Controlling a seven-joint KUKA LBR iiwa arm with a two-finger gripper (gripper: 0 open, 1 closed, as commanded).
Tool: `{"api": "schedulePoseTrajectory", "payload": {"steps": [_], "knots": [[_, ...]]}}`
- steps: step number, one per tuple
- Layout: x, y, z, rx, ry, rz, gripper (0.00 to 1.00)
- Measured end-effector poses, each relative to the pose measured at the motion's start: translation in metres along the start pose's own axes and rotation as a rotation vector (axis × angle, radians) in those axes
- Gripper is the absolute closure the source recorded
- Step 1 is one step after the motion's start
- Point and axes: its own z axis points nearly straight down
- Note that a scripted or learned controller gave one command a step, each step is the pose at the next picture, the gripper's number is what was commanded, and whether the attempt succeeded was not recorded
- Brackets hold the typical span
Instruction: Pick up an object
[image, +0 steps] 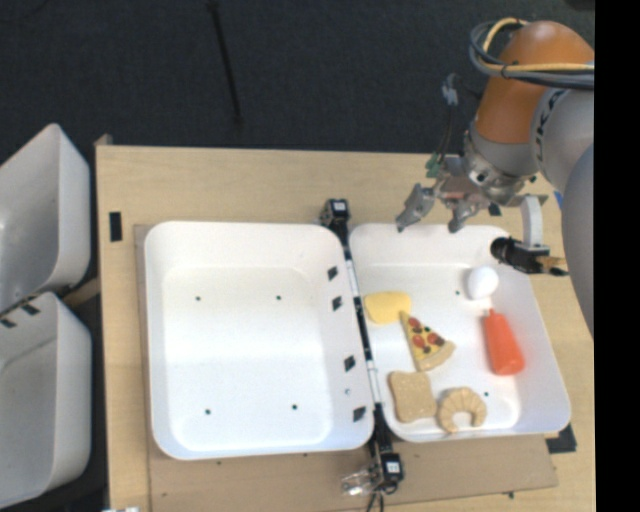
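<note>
Camera view: gripper (437, 212) spread open, holding nothing, above right bin (535, 400) far edge; orange bottle (503, 343) lying flat.

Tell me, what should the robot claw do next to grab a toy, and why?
Probably move toward the camera and lower over a toy. The gripper hangs open above the far rim of the right bin, holding nothing. The white egg lies nearest and apart from the other toys, so it looks like the easiest target.

a light wooden bench (230, 185) bears two shallow white bins (180, 420) side by side, touching.
</note>
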Motion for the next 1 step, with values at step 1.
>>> {"api": "schedulePoseTrajectory", "payload": {"steps": [1], "knots": [[-0.0634, -0.0963, 0.0141, 0.007, -0.003, 0.01, 0.0]]}}
